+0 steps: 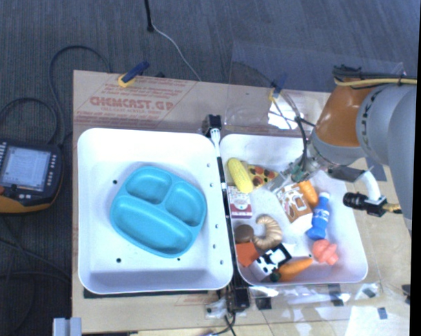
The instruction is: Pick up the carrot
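Observation:
The carrot [297, 266], orange with a green stub at its left end, lies along the near wall of the right bin [352, 262]. My gripper [297, 174] hangs over the far middle of that bin, well away from the carrot. It is just above a small brown-and-white snack box [290, 201] and an orange piece [308, 193]. The wrist and dark cables hide how the gripper stands.
The right bin is crowded: a yellow corn cob [239, 174], a red-and-white carton [240, 203], a croissant [269, 228], a blue bottle [321, 217], a pink-orange toy [325, 252] and a black-and-white block [273, 258] beside the carrot. The left bin [97, 263] holds a blue divided plate [159, 209].

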Motion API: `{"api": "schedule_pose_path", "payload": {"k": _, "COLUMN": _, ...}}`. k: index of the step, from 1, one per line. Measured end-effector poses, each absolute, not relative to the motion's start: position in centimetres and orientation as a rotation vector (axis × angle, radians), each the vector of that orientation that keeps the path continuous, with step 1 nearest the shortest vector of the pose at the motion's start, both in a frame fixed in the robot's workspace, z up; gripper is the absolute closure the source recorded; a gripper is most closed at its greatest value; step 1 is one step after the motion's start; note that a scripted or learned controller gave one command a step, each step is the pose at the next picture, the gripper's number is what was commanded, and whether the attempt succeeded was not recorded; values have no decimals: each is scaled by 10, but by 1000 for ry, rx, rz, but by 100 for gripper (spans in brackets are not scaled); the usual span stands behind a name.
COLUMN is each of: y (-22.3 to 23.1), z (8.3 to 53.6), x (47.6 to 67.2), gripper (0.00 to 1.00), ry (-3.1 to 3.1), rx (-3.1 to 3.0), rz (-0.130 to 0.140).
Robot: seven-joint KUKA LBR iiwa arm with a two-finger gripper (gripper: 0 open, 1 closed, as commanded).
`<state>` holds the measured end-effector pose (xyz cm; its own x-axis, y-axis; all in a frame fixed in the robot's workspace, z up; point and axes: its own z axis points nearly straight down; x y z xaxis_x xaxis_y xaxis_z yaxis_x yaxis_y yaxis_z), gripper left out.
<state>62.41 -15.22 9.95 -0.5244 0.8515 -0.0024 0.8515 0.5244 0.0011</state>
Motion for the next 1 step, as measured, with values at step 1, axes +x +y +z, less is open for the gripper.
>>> {"api": "schedule_pose_path", "payload": {"k": 1, "y": -107, "z": 165, "x": 635, "gripper": 100, "ry": 2798, "rx": 1418, "rz": 1}}
